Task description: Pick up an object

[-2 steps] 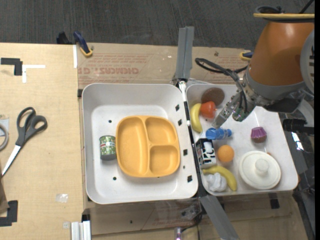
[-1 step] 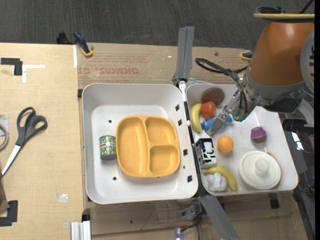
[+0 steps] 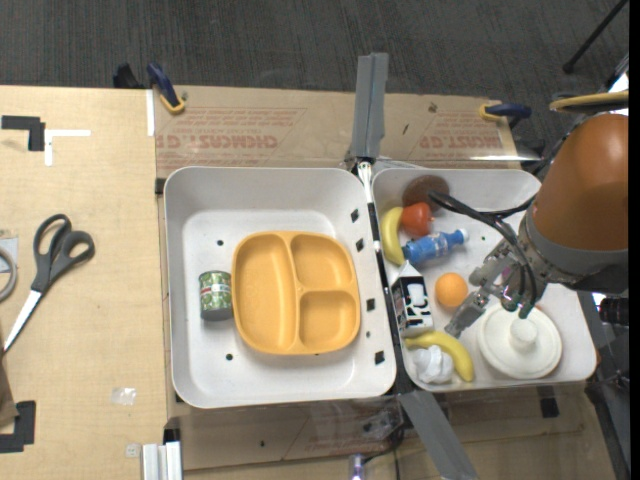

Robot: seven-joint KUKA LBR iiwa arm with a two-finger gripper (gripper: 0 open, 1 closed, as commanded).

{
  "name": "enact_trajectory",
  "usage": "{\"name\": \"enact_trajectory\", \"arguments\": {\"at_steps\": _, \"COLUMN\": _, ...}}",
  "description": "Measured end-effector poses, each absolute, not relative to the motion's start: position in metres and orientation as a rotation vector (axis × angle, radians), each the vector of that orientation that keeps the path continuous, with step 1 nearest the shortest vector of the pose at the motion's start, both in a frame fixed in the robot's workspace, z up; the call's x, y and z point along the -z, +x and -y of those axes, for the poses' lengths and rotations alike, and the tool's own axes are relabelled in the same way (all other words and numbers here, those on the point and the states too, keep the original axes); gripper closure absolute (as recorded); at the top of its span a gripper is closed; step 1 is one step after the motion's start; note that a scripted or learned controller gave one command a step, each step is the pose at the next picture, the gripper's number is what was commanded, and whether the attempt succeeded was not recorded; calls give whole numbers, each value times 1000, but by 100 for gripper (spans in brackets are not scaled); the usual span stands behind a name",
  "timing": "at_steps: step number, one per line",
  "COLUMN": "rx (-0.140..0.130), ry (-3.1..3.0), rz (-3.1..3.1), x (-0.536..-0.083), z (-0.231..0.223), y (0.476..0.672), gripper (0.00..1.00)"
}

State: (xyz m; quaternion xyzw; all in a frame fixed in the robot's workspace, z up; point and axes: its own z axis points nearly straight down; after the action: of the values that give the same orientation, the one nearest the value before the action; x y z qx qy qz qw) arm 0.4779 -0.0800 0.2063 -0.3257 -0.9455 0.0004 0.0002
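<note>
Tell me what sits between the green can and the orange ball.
In the camera view, the yellow divided plate and a black-and-white box lie between the green can and the orange ball.

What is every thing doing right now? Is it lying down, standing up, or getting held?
Yellow tray: lying flat in the left bin, right way up.
Green can: on its side beside the tray.
Blue bottle: lying down in the right bin.
Orange: resting loose, not held.
Two bananas: lying down.
Scissors: blades shut, on the bench.
Gripper: hanging over the right bin, holding nothing.
</note>
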Motion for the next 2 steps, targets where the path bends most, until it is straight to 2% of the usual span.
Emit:
{"name": "enact_trajectory", "arguments": {"at_steps": 1, "rx": 1, "ry": -1374, "rz": 2830, "x": -123, "z": 97, "y": 553, "gripper": 0}}
{"name": "enact_trajectory", "arguments": {"at_steps": 2, "rx": 11, "ry": -1545, "rz": 2754, "x": -106, "z": 110, "y": 547, "gripper": 0}}
